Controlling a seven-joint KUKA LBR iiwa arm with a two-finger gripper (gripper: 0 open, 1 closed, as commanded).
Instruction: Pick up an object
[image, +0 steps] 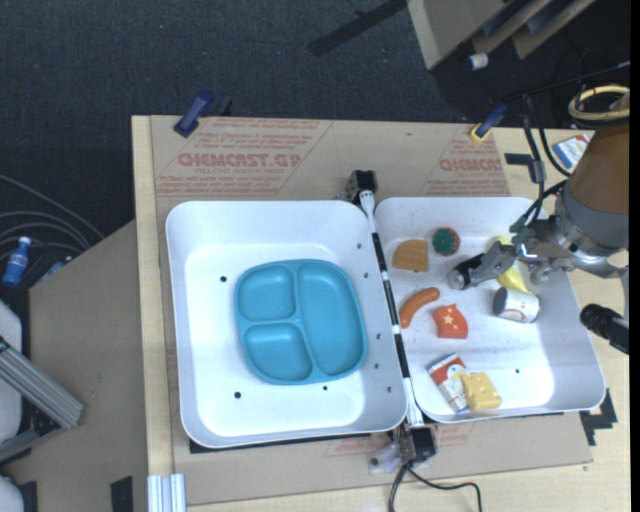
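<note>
Gripper (478, 268): low over the right bin (560, 392), reaching in from the right; its dark fingers point left, and whether they are open or closed cannot be told.
Nearest candidates: a yellow piece (514, 278) lies just beside the gripper body, with a white cup-like object (517, 304) on its side just nearer.
Other candidates: bread slice (411, 256) and green ball (445, 240) at the far left of the bin; sausage (418, 304) and red piece (451, 321) mid-bin; a small carton (447, 378) and cheese wedge (482, 391) touching at the near edge.
Left bin (190, 330): holds a blue divided plate (299, 320), well apart from the gripper.
Risk, crowding: the fingers would likely nudge the yellow piece or cup aside and close on nothing.
Risk, shape: the ball and cup probably roll under contact.
Risk, target gap: the fingertips sit between objects, over bare floor.
</note>
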